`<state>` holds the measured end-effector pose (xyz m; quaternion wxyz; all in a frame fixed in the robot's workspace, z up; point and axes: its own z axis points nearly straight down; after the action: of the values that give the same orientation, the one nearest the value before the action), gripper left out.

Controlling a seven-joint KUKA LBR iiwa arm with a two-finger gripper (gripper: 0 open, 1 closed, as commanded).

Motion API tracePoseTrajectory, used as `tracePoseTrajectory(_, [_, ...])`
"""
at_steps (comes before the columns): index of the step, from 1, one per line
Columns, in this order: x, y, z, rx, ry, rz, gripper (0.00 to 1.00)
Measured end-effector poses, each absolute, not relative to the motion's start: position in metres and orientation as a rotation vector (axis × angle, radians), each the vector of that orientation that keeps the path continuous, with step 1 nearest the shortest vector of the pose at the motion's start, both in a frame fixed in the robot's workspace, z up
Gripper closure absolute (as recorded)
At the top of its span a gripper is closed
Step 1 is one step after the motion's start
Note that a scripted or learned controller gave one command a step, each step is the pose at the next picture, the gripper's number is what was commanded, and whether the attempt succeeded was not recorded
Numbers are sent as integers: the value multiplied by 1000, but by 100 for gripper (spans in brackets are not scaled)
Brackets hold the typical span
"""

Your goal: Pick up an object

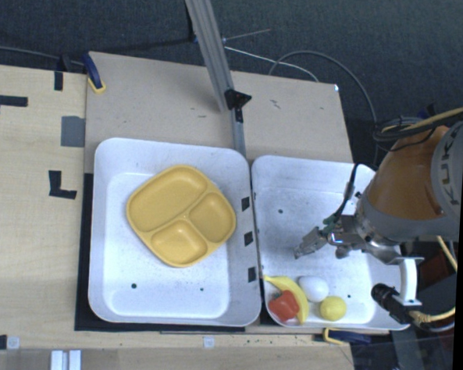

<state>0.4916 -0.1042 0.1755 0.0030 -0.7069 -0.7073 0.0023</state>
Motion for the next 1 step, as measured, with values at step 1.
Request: tracePoseTrajectory(1, [499, -106, 126, -2216, -2218, 8, 0])
